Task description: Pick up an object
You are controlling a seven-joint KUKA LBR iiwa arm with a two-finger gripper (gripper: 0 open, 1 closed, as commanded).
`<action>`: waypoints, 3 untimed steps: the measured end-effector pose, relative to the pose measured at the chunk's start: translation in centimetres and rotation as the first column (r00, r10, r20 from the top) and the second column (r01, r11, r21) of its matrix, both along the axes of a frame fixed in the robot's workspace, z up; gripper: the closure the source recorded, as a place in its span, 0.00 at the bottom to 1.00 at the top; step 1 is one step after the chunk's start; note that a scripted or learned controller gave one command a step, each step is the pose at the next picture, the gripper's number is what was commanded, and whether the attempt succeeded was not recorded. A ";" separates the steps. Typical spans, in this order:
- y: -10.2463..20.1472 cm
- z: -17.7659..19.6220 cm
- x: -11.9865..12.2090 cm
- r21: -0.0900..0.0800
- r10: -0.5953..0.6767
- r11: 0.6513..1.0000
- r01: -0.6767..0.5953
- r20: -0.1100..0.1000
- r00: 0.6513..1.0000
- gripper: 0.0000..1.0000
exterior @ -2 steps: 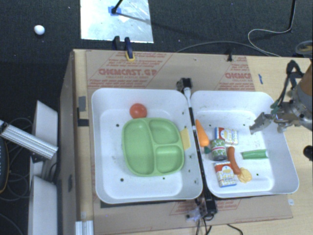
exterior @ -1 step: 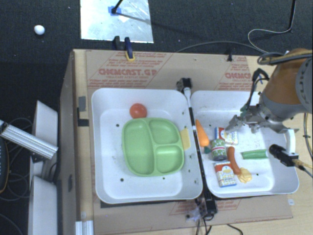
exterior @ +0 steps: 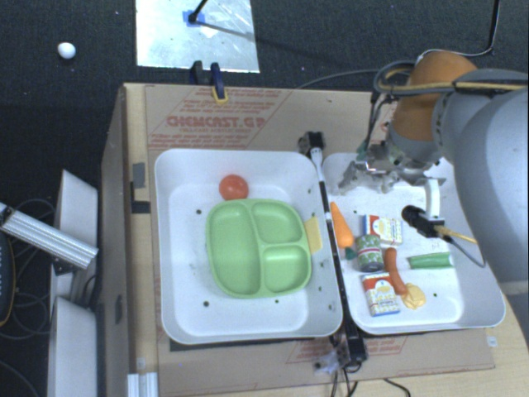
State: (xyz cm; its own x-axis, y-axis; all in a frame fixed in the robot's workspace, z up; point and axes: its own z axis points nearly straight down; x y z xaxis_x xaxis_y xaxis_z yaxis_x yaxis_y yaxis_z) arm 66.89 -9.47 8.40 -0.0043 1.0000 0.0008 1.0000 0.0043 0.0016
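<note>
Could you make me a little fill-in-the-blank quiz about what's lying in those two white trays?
1. The green divided plate lies in the ____ bin.
2. The round tomato sits just beyond the plate's far edge, and its colour is ____.
3. The carrot lies in the right bin against its ____ wall.
4. The end effector hangs over the ____ bin's far end.

Missing words: left; red; left; right

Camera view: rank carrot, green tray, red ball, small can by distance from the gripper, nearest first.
From the gripper, at the right bin's far end:
1. carrot, right bin's left edge
2. small can, middle of the right bin
3. red ball, left bin, beyond the tray
4. green tray, left bin's middle; close to the ball's rank
</note>
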 end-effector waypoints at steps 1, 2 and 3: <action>-0.1 1.2 0.1 -0.002 0.003 1.000 -0.003 0.004 1.000 1.00; -0.1 1.2 0.1 -0.002 0.004 1.000 -0.004 0.003 1.000 0.00; 1.1 0.1 0.0 -0.001 0.001 1.000 -0.001 0.000 1.000 0.00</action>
